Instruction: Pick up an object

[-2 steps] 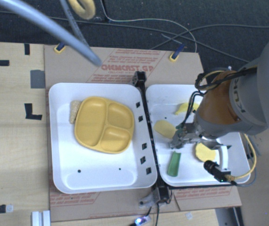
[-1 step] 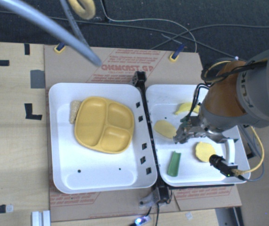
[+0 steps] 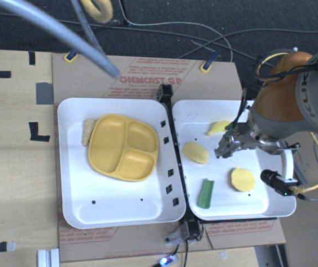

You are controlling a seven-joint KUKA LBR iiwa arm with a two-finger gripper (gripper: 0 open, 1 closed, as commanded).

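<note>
layout: two white bins side by side on the tabletop; right bin (image 3: 270,204) holds the loose small items, so picks are likely meant from there; left bin (image 3: 72,166) holds a bulky tray.
gripper: gripper (image 3: 225,147) is low inside the right bin, arm reaching in from the right; dark and small in view, opening cannot be told.
gripper contents: nothing visible between its tips; no item looks lifted.
gripper contact: tip sits over bare bin floor; touching the floor or not cannot be told.
nearest candidate: pale yellow oval piece (image 3: 195,152), just beside the gripper on the side away from the arm; probably the target, judged from proximity.
other candidate: yellow wedge (image 3: 219,128), near the gripper, toward the far bin wall, partly behind the arm's cable.
other candidate: round yellow slice (image 3: 243,179), near the gripper, toward the near bin wall, under the wrist side.
other candidate: green stick (image 3: 205,193), further off toward the near wall, lying flat.
left bin contents: yellow divided plate (image 3: 123,147), well apart from the gripper across the divider; tan sponge-like piece (image 3: 87,131) tucked under its far edge.
task state: pick not yet made.
</note>
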